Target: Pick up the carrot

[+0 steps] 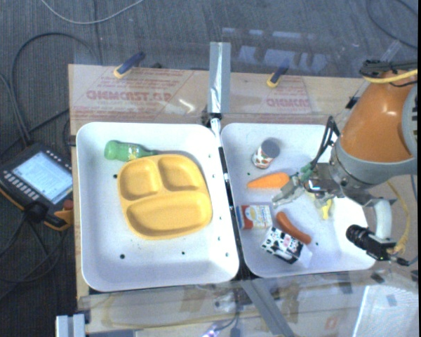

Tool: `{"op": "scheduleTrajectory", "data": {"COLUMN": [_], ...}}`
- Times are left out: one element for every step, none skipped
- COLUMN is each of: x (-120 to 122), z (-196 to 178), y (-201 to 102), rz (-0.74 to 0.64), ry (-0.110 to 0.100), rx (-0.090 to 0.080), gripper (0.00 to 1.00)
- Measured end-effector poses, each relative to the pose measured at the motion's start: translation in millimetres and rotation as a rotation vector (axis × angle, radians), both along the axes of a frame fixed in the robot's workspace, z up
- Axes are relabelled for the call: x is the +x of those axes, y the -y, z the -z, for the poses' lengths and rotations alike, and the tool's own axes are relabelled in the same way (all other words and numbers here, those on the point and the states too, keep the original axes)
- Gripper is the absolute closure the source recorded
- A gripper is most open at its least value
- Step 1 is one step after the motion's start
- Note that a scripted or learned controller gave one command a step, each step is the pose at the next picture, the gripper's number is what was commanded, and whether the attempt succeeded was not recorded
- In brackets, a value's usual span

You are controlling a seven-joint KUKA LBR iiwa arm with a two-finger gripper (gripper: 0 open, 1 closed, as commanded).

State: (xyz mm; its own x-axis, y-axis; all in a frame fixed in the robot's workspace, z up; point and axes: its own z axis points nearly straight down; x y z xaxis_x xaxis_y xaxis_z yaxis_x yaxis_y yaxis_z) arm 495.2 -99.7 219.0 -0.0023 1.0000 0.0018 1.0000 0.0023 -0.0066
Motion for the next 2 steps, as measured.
{"op": "scheduleTrajectory", "data": {"x": [69.0, 119.3], "z": [112.6, 128.9], "y": [32.8, 34.7], "rz": [-0.233, -0.356], "ry": [0.001, 0.014], "rx": [0.002, -0.005], "gripper": [0.0, 0.0]}}
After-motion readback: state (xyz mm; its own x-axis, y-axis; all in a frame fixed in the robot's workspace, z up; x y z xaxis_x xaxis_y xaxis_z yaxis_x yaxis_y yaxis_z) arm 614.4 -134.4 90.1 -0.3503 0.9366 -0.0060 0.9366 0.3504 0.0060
